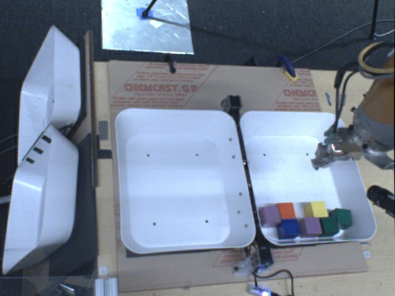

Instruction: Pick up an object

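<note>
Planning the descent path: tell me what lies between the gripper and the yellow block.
Bare white bin floor, seen in the camera view. The gripper hangs above the yellow block.

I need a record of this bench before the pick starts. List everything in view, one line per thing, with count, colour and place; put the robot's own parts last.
Bins: 2, white, side by side on the bench; left bin, right bin.
Purple blocks: 2, near edge of the right bin; one at the left end, one further right.
Orange block: 1, beside the left purple one.
Yellow block: 1, right of the orange one.
Blue block: 1, at the near wall.
Green blocks: 2, dark green, right end of the cluster and.
Metal sheet: 1, silvery, beyond the bench.
White trays: 2, off the bench's left side.
Arm: 1, grey with orange band, right edge.
Gripper: 1, over the right bin's far right part.
</note>
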Robot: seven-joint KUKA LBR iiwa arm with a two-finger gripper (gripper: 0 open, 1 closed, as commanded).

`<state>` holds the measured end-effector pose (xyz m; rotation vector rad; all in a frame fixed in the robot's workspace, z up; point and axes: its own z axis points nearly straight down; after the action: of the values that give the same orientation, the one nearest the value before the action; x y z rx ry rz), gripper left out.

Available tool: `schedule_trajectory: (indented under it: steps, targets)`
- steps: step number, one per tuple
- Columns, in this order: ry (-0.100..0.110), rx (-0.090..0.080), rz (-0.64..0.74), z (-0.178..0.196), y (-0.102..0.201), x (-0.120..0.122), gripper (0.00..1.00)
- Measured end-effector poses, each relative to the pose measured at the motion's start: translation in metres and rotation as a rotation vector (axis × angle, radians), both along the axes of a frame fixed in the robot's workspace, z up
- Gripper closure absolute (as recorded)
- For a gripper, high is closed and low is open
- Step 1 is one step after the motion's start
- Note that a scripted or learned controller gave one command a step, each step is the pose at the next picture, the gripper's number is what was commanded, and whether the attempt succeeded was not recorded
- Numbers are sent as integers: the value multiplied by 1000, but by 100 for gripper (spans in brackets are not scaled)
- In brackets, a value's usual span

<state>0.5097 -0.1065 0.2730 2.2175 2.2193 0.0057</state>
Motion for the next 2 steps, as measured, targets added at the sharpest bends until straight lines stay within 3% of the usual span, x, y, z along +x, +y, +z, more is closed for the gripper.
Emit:
schedule_trajectory:
  steps: [2]
  targets:
    - [6, 2, 4, -31, 98, 34, 100]
